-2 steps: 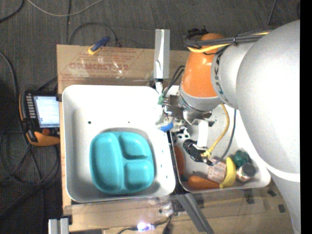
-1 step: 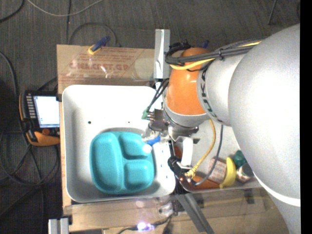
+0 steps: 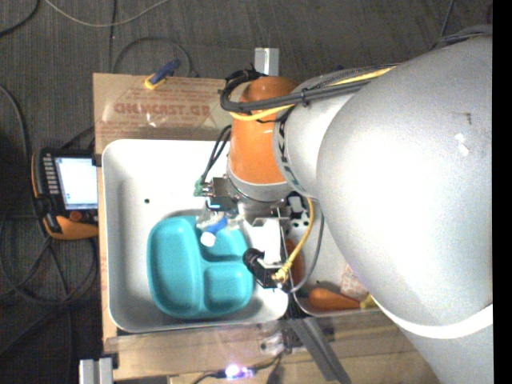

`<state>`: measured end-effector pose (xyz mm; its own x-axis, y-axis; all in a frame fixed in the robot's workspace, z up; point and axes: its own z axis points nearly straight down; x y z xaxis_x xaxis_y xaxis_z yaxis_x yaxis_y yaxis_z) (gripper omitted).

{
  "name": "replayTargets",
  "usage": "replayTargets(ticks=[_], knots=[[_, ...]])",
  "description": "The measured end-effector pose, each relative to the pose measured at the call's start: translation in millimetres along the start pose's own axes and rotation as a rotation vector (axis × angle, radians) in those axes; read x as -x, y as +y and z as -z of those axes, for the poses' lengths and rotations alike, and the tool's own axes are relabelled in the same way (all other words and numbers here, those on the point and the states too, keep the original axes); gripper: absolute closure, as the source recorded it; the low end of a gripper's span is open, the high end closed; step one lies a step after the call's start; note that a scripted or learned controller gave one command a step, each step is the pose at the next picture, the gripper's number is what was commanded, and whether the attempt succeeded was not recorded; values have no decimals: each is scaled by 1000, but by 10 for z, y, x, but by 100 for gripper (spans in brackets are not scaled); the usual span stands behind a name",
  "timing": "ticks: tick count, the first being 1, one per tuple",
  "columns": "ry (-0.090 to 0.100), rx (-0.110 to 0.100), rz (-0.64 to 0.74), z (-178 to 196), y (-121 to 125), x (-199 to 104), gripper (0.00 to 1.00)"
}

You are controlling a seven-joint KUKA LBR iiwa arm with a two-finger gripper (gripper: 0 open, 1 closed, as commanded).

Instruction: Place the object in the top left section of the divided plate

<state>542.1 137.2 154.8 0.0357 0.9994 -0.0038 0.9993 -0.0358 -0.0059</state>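
Observation:
A teal divided plate (image 3: 186, 278) lies in the left white bin (image 3: 128, 182), toward its near edge. My gripper (image 3: 214, 221) hangs over the plate's upper right part, close to the ridge between its sections. A small white thing (image 3: 208, 238) shows right under the gripper tip, over the plate. Whether it is held or resting on the plate is hidden by the wrist. The grey arm with its orange band (image 3: 252, 146) covers the plate's right rim.
An orange object (image 3: 330, 298) lies in the right bin, mostly under the arm. A cardboard sheet (image 3: 156, 110) with a blue-and-yellow item (image 3: 162, 73) sits beyond the left bin. A handheld pendant (image 3: 68, 190) rests left of the bench.

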Motion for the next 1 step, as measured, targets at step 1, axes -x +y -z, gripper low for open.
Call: replayTargets(ticks=[1], knots=[[0,0,0,1,1,0,0]])
